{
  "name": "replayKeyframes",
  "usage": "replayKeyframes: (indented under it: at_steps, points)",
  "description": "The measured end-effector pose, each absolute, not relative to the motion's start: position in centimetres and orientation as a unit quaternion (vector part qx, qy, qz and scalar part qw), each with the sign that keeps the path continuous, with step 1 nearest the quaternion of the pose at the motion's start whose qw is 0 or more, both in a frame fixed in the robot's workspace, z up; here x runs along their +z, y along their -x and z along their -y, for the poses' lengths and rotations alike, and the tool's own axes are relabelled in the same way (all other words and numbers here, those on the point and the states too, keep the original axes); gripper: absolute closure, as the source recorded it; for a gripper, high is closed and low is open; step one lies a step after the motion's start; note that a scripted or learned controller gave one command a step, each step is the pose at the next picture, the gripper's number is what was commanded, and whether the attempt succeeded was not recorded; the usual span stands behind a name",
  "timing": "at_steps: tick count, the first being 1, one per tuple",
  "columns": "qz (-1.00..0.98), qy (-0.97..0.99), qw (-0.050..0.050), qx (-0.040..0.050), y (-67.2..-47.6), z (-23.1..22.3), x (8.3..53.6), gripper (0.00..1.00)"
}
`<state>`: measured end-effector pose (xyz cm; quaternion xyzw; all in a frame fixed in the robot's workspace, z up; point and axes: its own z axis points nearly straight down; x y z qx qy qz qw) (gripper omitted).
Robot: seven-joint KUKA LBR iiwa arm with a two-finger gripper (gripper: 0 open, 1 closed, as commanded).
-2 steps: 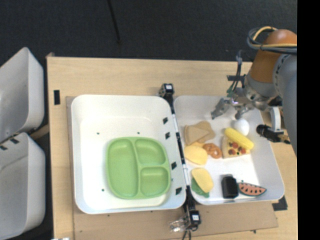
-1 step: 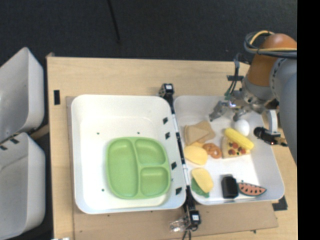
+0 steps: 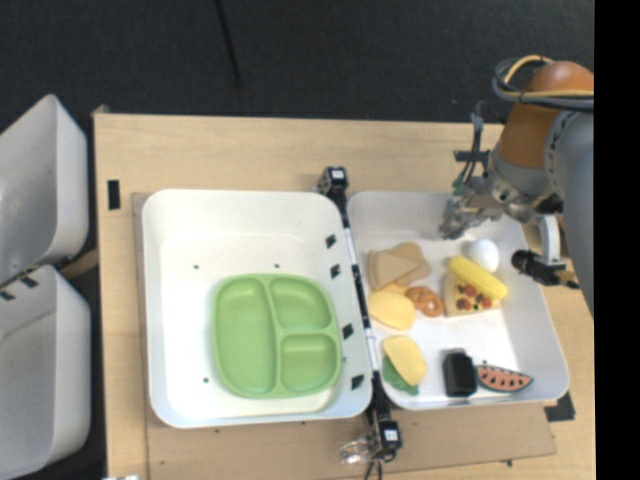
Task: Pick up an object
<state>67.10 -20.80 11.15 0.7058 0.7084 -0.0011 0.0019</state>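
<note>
Bench [image 3: 120, 148] of pale wood against a dark floor, bearing two white bins. Left bin [image 3: 180, 228] holds a green divided tray [image 3: 275, 335]. Right bin [image 3: 400, 208] holds toy foods: bread [image 3: 397, 264], banana [image 3: 478, 277], watermelon slice [image 3: 502, 377], white egg [image 3: 484, 254]. Gripper [image 3: 462, 218] hovers near the far rim, just beside the egg; whether it is spread cannot be told.

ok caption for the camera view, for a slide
KUKA gripper poised above right bin of toy food, near a white egg; green divided plate in left bin.
</note>
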Motion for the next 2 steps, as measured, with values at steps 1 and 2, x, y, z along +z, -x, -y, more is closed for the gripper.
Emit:
replayKeyframes:
  at_steps: [1, 2]
  points:
    - [-0.708, -0.706, 0.002, 0.0012, -67.6, 20.0, 16.2, 1.00]
    - [-0.708, -0.706, 0.002, 0.0009, -67.3, 19.9, 20.6, 1.00]
